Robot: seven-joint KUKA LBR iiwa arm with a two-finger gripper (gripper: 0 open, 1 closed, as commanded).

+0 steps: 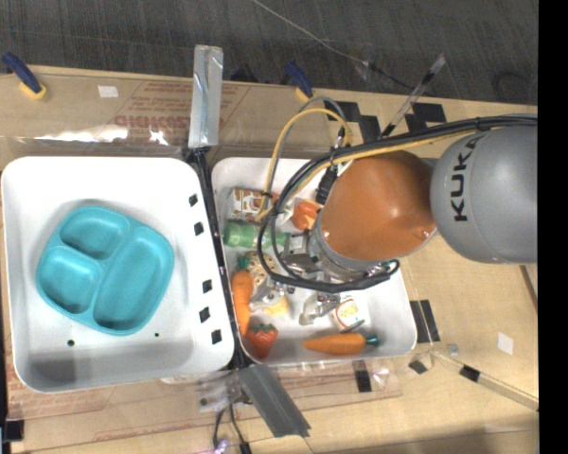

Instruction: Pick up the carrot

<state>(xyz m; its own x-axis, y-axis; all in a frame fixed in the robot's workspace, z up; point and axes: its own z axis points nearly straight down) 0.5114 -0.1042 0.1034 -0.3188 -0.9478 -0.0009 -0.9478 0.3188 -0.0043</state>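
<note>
Arm [379, 211]: hangs low over the right bin [398, 303], hiding the hand.
Grip: cannot tell.
Carrot [335, 343]: lies flat by the bin's near wall, just below the arm, among cluttered toy food.

The grey arm [488, 197] bears the dark letters "KUK" on its rounded housing, running sideways along the casing; the rest of the brand name curves out of sight. On the brown table [114, 112], beyond the left bin, faint reddish printing lies upside down and is too washed out to read. Small packets in the right bin [393, 296] carry printed labels, but their lettering is too small and blurred to make out.
</note>
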